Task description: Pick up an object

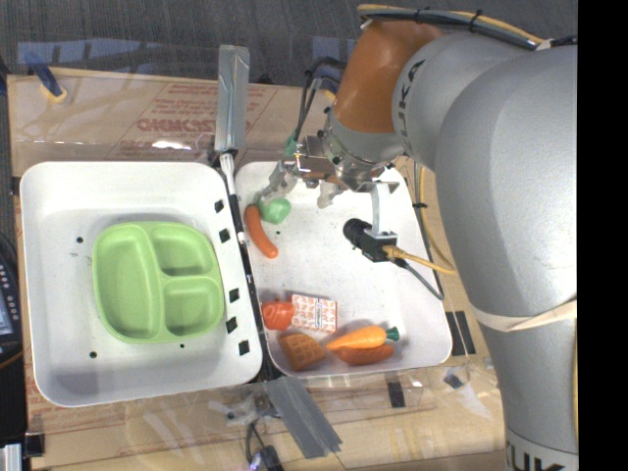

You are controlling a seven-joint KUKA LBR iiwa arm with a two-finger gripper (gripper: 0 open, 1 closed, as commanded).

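Grey arm point(500, 165) sits nearest the lens, with its orange band point(378, 77) above the wrist. The gripper point(299, 194) hangs over the far end of the right bin point(324, 258), just up-view and right of the red sausage point(260, 232). Fingers look spread, nothing between them.

Task thing: green round item point(276, 209), pale glossy green, small and lumpy. It lies on the bin floor touching the sausage's upper end, right at the tip of one finger. Whether they touch is unclear.

Right bin, down-view of the sausage: red piece point(278, 314) touching a white-and-orange carton point(314, 312), then a brown bread-like piece point(302, 349) and a carrot point(358, 339) with a green top along the near wall. An orange item point(371, 355) is half hidden under the carrot.

Left bin point(39, 263), across the wall from the sausage, holds a green three-compartment plate point(157, 281) lying flat.

Arm covers the right bin's right rim. The surface point(118, 116) has a clear sheet over it, and the print beneath is unreadable.
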